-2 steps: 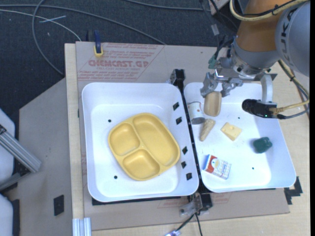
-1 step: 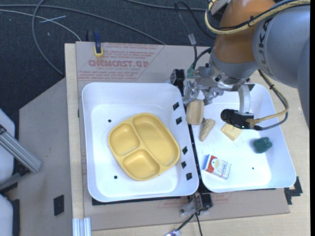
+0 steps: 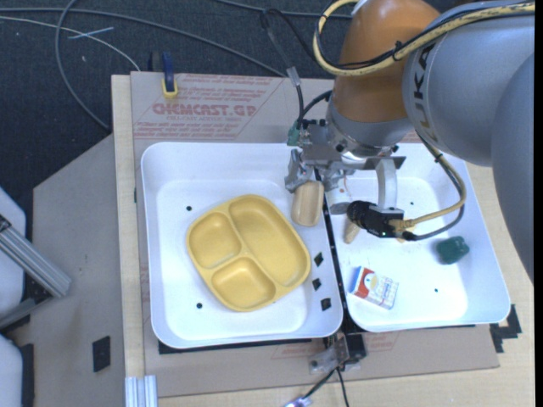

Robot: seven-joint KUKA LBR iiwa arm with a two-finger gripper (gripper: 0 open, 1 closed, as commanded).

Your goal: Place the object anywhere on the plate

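The tool (image 3: pixel 316 179) sits above the divide between the two white bins, a tan cylindrical object (image 3: pixel 306 203) at its tip. The yellow three-compartment plate (image 3: pixel 247 251) lies in the left bin (image 3: pixel 161 227). The right bin (image 3: pixel 484 261) contains a small carton (image 3: pixel 374 287) and a green item (image 3: pixel 452 248).

Glossy plastic plate (image 3: pixel 248 253) (smooth)

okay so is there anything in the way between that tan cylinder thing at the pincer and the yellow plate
Nothing visible. The tan cylinder hangs at the pincer by the left bin's right wall, just right of the yellow plate. Bare white bin floor lies between them.
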